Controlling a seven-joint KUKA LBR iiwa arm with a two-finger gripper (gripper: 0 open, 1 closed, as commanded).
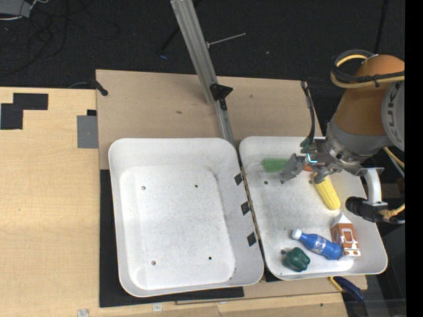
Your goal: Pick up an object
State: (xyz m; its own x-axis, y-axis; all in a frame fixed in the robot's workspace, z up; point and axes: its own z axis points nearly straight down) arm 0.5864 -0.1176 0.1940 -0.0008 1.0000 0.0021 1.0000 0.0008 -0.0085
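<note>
In the right bin (277, 210) lie a green block (272, 165), a yellow corn cob (328, 194), a blue bottle with a white cap (318, 244), a dark green pepper (295, 259) and a brown and orange box (347, 238). My gripper (304, 174) hangs low over the back of this bin, between the green block and the corn cob. It is open, its two grey fingers spread wide, one by the block and one at the cob's upper end. Nothing sits between them. A small orange patch shows just under the wrist; I cannot tell what it is.
The left bin (132, 157) stands beside the right one, with black clips (245, 207) along the shared edge. A slanted metal rail (200, 58) rises behind the bins. The grey and orange arm (367, 104) covers the right bin's far right corner.
</note>
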